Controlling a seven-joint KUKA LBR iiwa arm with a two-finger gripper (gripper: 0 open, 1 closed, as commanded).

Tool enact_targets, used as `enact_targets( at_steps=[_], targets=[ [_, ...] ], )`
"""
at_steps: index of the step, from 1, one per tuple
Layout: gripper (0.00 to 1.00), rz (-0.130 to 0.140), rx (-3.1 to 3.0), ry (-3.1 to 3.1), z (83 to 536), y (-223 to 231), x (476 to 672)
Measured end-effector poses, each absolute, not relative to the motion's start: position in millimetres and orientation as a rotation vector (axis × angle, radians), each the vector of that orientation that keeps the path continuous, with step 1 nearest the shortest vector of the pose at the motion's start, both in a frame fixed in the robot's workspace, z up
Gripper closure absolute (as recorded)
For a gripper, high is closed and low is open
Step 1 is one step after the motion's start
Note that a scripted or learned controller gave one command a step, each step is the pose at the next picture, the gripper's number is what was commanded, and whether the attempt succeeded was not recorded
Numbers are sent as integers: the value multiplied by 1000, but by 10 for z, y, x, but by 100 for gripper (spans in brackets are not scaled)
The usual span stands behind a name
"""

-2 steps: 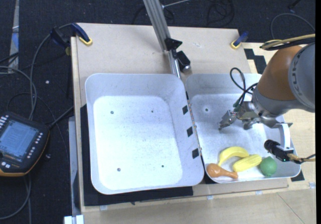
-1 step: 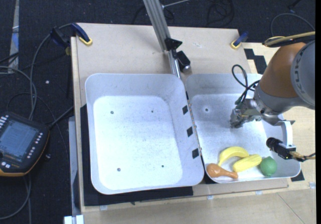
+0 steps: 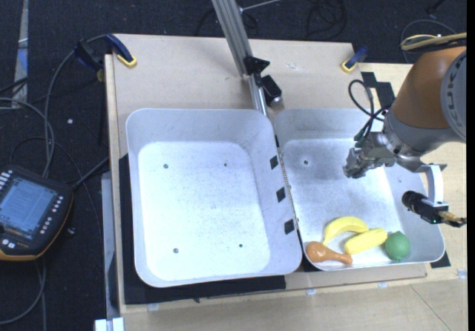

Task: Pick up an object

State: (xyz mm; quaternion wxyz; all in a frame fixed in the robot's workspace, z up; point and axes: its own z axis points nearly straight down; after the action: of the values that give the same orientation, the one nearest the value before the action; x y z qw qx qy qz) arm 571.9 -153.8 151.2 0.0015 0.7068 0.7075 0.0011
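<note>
The right bin [image 3: 319,166] holds two yellow bananas [image 3: 354,234], an orange pear-shaped toy [image 3: 326,252] and a green ball [image 3: 397,246], all gathered along its near edge. My gripper [image 3: 355,168] hangs over the middle right of this bin, pointing down and left, above and behind the fruit and apart from it. Nothing shows between its fingers.
The left bin [image 3: 200,196] lies beside the right one, sharing a raised middle wall with black clips [image 3: 283,192]. A slanted metal rail [image 3: 234,21] crosses the back of the bench. Cables and a teach pendant [image 3: 26,211] lie on the floor at left.
</note>
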Motion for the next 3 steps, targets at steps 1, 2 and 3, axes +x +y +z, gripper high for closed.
enact_targets(
  at_steps=[1,2,3],
  targets=[
    [100,4,2218,2220,1950,-1481,5740],
    [100,5,2217,2219,2573,-1448,5765],
    [100,2,2216,2228,2620,-863,5836]
  ],
)
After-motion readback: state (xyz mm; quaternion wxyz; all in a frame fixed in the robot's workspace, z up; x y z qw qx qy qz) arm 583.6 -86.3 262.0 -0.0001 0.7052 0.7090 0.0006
